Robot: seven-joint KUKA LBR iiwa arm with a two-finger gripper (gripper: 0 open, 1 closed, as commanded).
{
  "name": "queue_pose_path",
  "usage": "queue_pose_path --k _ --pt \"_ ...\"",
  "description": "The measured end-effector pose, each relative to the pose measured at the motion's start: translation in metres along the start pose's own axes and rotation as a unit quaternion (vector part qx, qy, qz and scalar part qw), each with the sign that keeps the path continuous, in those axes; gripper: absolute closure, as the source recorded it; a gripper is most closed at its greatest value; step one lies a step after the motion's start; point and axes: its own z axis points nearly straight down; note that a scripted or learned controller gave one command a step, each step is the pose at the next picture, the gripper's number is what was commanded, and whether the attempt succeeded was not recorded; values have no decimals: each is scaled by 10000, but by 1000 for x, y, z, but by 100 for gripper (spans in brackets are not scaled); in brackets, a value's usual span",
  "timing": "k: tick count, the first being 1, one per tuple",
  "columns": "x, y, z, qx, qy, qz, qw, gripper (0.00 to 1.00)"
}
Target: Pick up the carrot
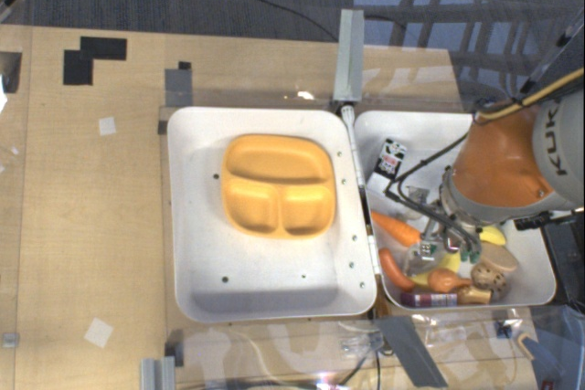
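1. Nearest the camera, along the near wall of the right bin (539, 292), lies a clutter of small things: a purple marker-like stick (428, 298), a tan wooden block with dark holes (494, 270), and a few orange and yellow pieces pressed together.
2. The carrot (396, 228) lies in the left part of the right bin, just beside the wall shared with the left bin, its length running from far-left to near-right. A second, redder orange piece (392, 268) lies just nearer than it.
3. The end effector (437, 244) is low over the clutter, just right of the carrot's near end; I cannot tell whether it touches it, nor whether it is spread or pressed together, since the wrist and cables cover it.
4. The arm's orange band (498, 164) sits above the bin's right half, with black cables looping off to its left.
5. A small white card with dark markings (391, 157) rests in the far-left corner of the right bin.
6. The left bin (196, 224) holds a yellow divided tray (278, 184), set toward its far side.
7. Both bins rest on a light wooden tabletop (82, 224).
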Motion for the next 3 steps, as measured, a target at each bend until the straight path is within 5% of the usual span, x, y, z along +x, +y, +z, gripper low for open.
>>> queue_pose_path --k 1,2,3 --pt "-9 2 1 0 46 -23 10000 0" --pt "-9 6 1 -23 12 -964 9953 0" --pt "-6 6 0 -18 -14 -1073 9942 0"
